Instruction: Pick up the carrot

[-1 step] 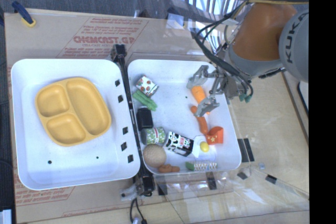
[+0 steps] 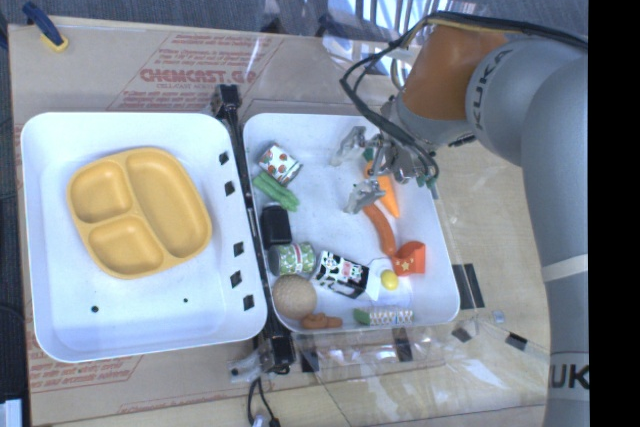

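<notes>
Camera view: gripper (image 2: 357,172) sits low over the upper right part of the right bin (image 2: 300,130), fingers spread apart with one tip near the bin's upper middle and the other touching the top end of the carrot (image 2: 382,218); nothing is held between them. Carrot lies on the bin floor along the right wall, just above a red block (image 2: 410,258). Left bin (image 2: 40,245) holds a yellow divided plate (image 2: 138,210).

The grey arm (image 2: 520,105) reaches in from the right, end effector (image 2: 356,173) lowered with fingers spread apart
</notes>
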`<state>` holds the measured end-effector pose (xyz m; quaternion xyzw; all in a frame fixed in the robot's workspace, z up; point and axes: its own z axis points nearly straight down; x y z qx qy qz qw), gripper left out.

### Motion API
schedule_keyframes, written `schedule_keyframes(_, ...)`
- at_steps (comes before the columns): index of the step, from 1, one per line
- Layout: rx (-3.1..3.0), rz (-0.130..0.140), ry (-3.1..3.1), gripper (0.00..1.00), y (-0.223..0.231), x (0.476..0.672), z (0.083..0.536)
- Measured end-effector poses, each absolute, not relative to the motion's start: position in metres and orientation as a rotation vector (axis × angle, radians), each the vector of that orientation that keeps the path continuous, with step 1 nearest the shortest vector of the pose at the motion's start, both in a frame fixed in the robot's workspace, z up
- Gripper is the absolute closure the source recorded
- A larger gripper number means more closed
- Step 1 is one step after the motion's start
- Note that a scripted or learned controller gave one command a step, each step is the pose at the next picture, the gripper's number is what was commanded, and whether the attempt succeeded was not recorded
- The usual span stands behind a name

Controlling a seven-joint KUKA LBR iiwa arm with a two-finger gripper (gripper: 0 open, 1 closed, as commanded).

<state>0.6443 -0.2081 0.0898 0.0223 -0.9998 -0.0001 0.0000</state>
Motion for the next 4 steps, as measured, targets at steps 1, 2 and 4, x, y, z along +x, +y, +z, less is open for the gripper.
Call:
schedule_keyframes(1, 0.082, -0.004, -3.137, 1.0, -0.205, 0.645, 0.096)
schedule_keyframes(2, -0.257, 0.004, -3.143, 1.0, -0.197, 0.629, 0.211)
schedule_keyframes(4, -0.47, 0.003, -3.119, 1.0, -0.183, 0.584, 0.238)
